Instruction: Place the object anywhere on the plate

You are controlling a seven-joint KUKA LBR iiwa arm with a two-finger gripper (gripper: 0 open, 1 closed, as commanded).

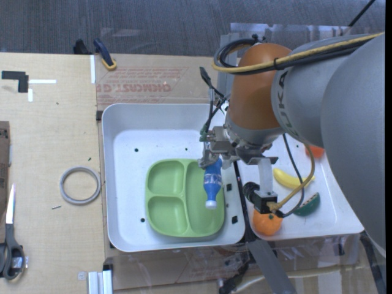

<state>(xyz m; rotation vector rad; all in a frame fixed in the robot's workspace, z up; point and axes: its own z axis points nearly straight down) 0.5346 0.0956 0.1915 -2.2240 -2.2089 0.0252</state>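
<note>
Gripper (214, 158) holds blue bottle (212, 187) over green plate's (168, 199) right edge.

From here the grey arm with its orange band (288, 97) covers most of the right white bin (334, 210), and I cannot see that bin's far wall. Beside the arm, the yellow banana (288, 177) shows only in part. The blue plastic bottle (212, 187) has its upper end hidden under the gripper (215, 158). Scissors (11, 250) are cut off by the left edge.
</note>
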